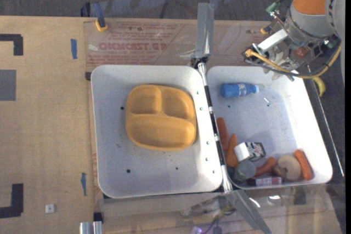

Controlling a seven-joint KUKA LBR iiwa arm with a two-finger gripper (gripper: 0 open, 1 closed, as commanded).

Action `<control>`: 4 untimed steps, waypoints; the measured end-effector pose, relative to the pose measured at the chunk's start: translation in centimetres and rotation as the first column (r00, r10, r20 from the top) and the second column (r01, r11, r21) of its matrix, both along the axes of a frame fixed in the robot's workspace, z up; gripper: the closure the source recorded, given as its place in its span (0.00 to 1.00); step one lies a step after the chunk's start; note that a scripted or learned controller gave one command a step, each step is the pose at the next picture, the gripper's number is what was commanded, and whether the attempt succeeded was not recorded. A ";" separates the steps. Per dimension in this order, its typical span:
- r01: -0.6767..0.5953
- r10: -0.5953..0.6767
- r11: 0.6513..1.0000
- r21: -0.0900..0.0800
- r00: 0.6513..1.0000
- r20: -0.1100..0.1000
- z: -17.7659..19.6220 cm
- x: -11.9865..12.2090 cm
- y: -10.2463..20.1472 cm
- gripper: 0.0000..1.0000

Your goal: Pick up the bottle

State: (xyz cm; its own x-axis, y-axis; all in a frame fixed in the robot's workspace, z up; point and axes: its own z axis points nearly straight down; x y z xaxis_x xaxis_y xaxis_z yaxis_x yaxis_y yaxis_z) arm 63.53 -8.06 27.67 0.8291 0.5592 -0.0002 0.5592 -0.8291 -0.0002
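A blue bottle [238,90] with a white cap lies on its side near the back left of the right bin [290,118], cap pointing right. My gripper [281,61] hangs above the back edge of that bin, up and to the right of the bottle and apart from it. Cables and wrist hardware crowd around it.
A yellow divided tray [161,116] sits in the left bin [109,134]. Along the right bin's front lie carrots [222,131], a small white carton [249,149], a grey cap, a beige lump [287,166] and another carrot [303,164]. A metal divider [204,30] runs between the bins.
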 end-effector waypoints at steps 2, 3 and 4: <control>0.294 -0.294 0.956 0.002 0.956 -0.001 -9.2 -1.8 7.5 1.00; 0.376 -0.376 0.926 0.002 0.926 0.002 -5.8 1.9 4.3 1.00; 0.382 -0.382 0.924 0.000 0.924 -0.006 -13.4 -2.1 -2.4 1.00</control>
State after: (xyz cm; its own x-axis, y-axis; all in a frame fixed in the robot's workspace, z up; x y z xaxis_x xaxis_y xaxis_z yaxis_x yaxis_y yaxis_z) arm 61.41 -10.44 14.27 0.9799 0.1996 -0.0052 0.1996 -0.9799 -0.0037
